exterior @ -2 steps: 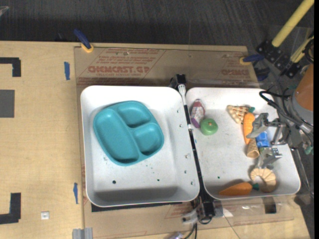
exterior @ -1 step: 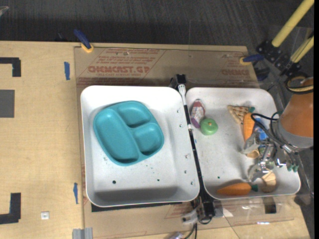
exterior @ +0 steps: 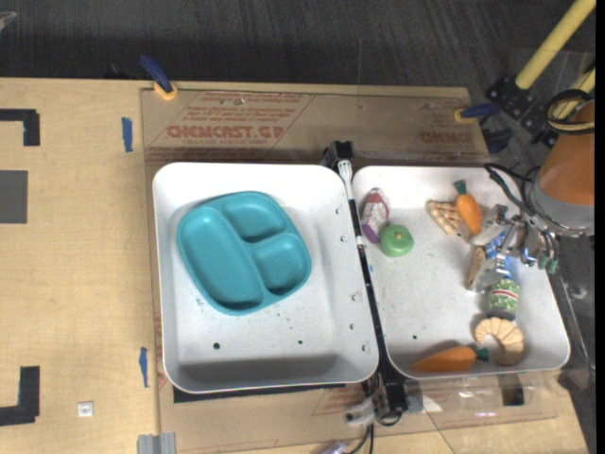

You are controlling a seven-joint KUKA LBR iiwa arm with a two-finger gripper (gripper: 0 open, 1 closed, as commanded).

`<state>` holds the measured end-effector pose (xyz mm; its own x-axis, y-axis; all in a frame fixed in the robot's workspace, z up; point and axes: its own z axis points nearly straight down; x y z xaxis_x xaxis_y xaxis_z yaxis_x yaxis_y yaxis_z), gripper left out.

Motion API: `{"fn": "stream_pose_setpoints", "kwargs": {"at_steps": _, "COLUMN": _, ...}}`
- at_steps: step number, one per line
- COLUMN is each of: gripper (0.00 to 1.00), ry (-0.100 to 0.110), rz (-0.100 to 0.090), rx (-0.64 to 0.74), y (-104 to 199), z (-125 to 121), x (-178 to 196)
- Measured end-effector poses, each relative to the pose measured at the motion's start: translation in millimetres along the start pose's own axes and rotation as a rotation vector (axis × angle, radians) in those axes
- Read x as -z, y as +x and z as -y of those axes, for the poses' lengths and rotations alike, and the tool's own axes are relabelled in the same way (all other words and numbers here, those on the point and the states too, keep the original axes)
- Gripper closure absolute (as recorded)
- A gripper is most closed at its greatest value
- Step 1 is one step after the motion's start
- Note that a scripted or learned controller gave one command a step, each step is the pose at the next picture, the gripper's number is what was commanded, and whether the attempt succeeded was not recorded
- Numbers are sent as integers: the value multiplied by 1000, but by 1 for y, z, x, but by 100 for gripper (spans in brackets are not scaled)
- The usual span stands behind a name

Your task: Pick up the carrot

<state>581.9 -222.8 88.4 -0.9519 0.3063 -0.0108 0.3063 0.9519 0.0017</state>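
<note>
Tapered orange carrot [exterior: 445, 357] lies along right bin [exterior: 558, 334] front wall; end effector [exterior: 508, 244] grip state unclear.

Arm [exterior: 567, 183]: grey, rounded, orange band
Cables [exterior: 510, 185]: black, looping beside the wrist
Gripper [exterior: 510, 244]: metal parts, blue bits
</note>
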Motion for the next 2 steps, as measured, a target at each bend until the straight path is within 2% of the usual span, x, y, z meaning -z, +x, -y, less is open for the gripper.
{"fn": "stream_pose_setpoints", "kwargs": {"at_steps": 1, "gripper": 0, "ry": 17, "rz": -43, "rx": -210, "y": -55, "z": -34, "x": 0}}
{"fn": "stream_pose_setpoints", "kwargs": {"at_steps": 2, "gripper": 0, "ry": 1, "rz": -6, "rx": -153, "y": -46, "z": -14, "x": -2}}
